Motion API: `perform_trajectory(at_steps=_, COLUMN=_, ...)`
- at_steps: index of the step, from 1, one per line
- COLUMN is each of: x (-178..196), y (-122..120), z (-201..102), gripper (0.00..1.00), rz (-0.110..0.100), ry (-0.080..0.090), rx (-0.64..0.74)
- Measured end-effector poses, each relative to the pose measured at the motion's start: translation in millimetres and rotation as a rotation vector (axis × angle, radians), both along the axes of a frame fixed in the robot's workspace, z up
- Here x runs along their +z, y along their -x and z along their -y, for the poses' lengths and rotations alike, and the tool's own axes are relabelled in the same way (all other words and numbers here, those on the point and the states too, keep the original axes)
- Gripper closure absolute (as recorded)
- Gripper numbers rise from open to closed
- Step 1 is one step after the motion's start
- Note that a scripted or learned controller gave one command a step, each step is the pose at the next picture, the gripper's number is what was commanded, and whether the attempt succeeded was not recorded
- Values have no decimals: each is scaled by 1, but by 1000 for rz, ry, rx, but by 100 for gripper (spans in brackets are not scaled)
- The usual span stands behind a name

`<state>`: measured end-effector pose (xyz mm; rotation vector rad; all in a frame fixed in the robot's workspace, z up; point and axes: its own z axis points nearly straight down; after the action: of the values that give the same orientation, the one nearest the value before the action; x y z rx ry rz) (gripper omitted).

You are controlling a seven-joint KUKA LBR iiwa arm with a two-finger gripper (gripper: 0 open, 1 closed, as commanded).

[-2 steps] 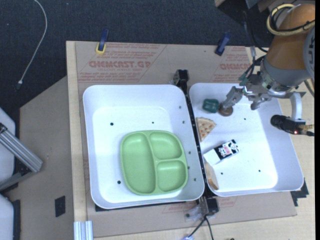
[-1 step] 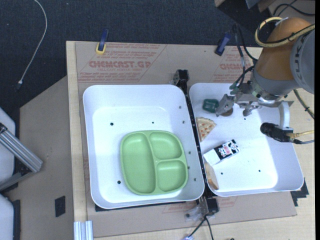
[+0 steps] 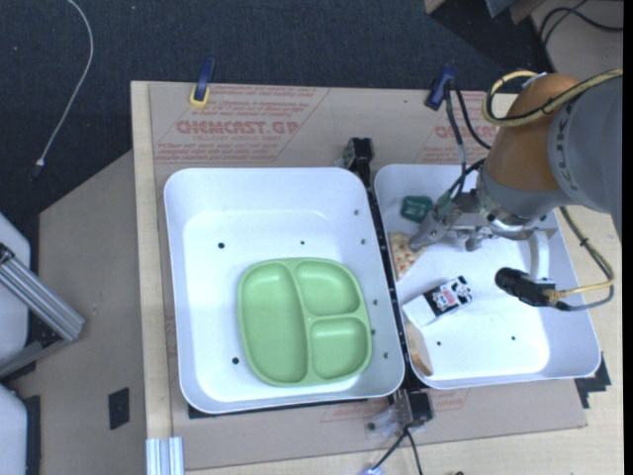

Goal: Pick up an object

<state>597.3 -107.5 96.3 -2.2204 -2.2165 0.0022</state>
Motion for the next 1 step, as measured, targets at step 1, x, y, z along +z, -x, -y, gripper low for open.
perform_trajectory(at_steps=1, x=15, y=-2, z=0, gripper=100, rz=9, ry=2, rx=0)
